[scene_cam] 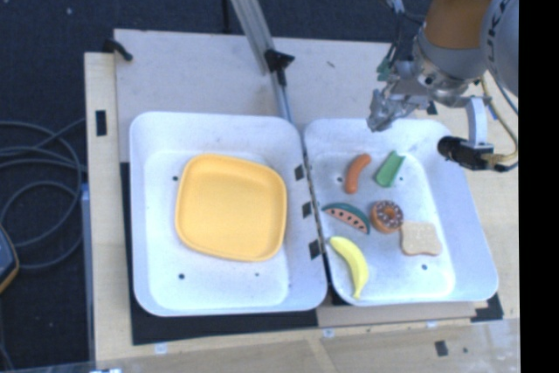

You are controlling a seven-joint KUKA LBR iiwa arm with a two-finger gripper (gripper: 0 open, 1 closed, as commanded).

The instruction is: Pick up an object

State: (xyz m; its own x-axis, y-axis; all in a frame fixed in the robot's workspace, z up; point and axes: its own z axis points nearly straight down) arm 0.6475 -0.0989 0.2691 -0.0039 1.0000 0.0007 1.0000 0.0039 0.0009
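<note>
Hovering over the far edge of the right bin [472, 214], the end effector [382, 116] is hanging just above the rim, with the sausage [355, 172] and the green piece [389, 169] lying nearest below it. Whether it is released or clenched I cannot tell, since its tip is reading as a small dark cluster; nothing is showing between its tips.

All the candidates for picking are sitting in that right bin, loosely scattered and mostly apart from one another, which looks like a layout meant to leave room for a grasp around each. Only the watermelon slice [347, 216] and the donut [386, 216] are lying close together. The toast [420, 238] is resting just beside the donut toward the near right, and the banana [351, 265] is lying near the bin's near-left wall.

Counting them: one sausage, one green piece, one watermelon slice, one donut, one toast and one banana are making six small items. One yellow plate [231, 207] is lying flat in the left bin [153, 144], probably as a place to set things down. Two bins are sitting side by side on the tabletop [192, 61], touching along their shared edge. By my judgement the pick is not yet begun, with the sausage or green piece the likeliest target.
</note>
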